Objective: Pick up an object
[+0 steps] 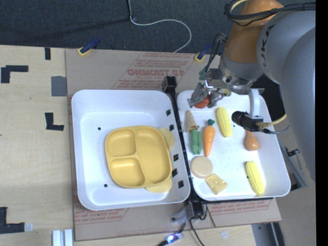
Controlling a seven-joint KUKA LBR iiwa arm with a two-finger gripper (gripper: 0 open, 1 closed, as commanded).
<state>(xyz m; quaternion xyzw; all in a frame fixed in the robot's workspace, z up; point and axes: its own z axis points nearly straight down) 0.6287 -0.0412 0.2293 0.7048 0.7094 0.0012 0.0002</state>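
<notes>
Red toy food piece lying in the far left corner of the right bin, close to the rim shared with the left bin, partly covered from above

Gripper low over that corner, right above the red piece and seemingly touching it; spread or pressed together, cannot tell, and no clear sign of the piece being pinched

Tight there: far rim just behind, dividing rim just beside, a beige cone-shaped piece near on the side toward the front

Along the dividing rim, further front: green pod and toy carrot side by side, almost touching, both running lengthwise; then a round tan disc, then a cheese wedge near the front rim

Toward the middle, one corn cob just beside the carrot's leafy end; a second corn cob well apart near the front right corner; an orange-brown pear-like piece by the right rim

Bare white floor between the carrot and the second cob, the widest free stretch in that bin

In the left bin, a yellow divided plate toward the front right, its edge close to the dividing rim; open floor along the far and left rims
</notes>
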